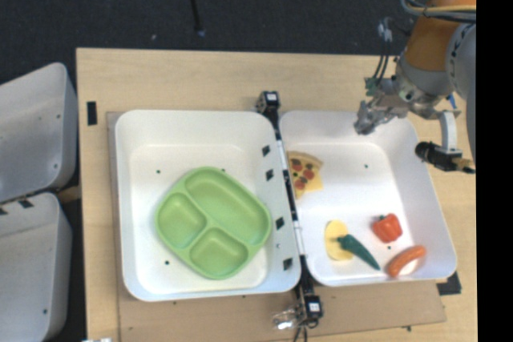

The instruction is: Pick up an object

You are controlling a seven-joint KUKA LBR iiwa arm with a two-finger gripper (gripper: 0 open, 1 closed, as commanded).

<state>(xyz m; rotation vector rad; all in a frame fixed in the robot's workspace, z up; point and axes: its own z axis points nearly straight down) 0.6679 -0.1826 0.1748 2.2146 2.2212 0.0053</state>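
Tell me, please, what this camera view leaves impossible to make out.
- Tool: too small and blurred to tell how its fingers stand.
- Yellow item: partly covered by the green piece, so its shape is unclear.
- Arm: cut off at the right side of the camera view.

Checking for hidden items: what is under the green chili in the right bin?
The green chili lies across a yellow piece. Whatever sits beneath their overlap is covered; white bin floor surrounds them.
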